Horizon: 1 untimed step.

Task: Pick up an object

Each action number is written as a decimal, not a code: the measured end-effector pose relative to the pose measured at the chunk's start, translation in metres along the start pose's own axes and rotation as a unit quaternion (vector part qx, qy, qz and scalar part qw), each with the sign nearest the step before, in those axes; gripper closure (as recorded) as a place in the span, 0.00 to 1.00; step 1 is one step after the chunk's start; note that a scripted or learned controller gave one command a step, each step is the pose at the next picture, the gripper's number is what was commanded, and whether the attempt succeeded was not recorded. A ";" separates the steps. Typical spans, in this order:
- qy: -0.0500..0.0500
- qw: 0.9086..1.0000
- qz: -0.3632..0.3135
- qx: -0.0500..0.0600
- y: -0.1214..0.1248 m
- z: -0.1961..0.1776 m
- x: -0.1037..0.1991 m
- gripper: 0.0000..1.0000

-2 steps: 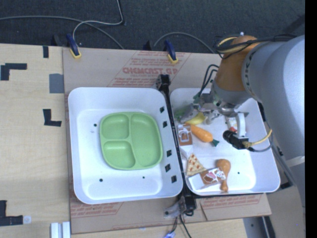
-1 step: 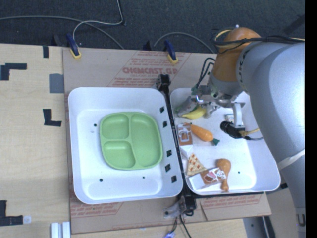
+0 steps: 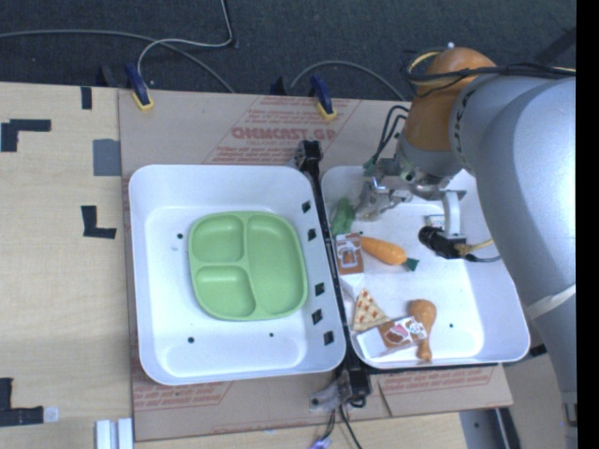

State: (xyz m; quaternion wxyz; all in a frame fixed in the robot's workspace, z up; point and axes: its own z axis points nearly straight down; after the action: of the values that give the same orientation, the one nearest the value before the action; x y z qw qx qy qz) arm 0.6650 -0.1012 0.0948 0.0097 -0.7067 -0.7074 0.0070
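Note:
My gripper [image 3: 372, 197] hangs low over the far left part of the right bin [image 3: 487, 297], under the orange band of the arm. A small green object [image 3: 342, 216] lies just left of it against the bin's left wall; whether they touch is unclear. An orange toy carrot [image 3: 384, 250] lies in front of the gripper, apart from it. A brown and white packet [image 3: 348, 254] sits left of the carrot. Nearer the front lie a pizza slice [image 3: 367, 309], a chicken drumstick [image 3: 422, 322] and a red and white packet [image 3: 397, 334].
The left bin [image 3: 159, 251] holds a green divided plate [image 3: 248, 264]. A black divider clamp [image 3: 314, 171] runs between the bins. The grey arm body [image 3: 533, 176] covers the right bin's far right side. Cables [image 3: 449, 241] hang near the wrist.

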 end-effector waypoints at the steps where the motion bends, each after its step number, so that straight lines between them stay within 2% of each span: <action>1: -0.002 1.000 0.000 0.000 0.000 -0.001 -0.002 0.00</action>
State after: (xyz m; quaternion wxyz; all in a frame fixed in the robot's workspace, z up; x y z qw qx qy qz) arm 0.6649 -0.1028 0.0954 0.0085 -0.7068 -0.7073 0.0082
